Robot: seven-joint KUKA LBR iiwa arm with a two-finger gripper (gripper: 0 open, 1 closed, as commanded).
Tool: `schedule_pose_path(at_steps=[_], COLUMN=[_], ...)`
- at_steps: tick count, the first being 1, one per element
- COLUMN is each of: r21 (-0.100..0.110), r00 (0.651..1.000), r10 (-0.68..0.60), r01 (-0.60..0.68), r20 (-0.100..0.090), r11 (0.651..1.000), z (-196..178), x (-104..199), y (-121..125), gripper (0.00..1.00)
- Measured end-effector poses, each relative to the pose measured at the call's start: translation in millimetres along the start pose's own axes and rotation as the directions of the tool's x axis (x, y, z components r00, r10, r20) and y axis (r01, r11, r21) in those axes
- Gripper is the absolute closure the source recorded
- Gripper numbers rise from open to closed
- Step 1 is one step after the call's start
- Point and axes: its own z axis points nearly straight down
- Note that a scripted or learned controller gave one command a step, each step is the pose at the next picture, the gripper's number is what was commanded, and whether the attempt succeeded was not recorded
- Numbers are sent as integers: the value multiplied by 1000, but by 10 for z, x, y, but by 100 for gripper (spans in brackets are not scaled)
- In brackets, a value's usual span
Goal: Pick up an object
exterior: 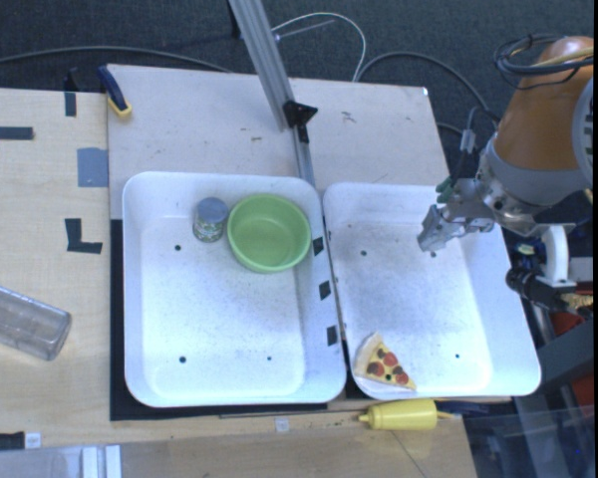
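Now — grey metal 2-finger hand (431,239) hangs over the right shallow white bin (498,361), upper part; nothing between its fingers, open-or-clenched state cannot be told | toy pizza slice (383,362) lies in that bin's near-left corner | round green plastic bowl (268,232) touches small grey can (210,219) in the left white bin (149,366) — yellow bottle (399,414) on bench below
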Motion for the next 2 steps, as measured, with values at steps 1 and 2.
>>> schedule_pose_path(at_steps=[1, 2], r21=[0, 2], r00=[1000, 1000], r10=[0, 0], r01=[0, 0], r20=[1, 0], r11=[1000, 1000], z=[-24, -12], x=[512, 1090], y=[39, -66], gripper=[100, 100])
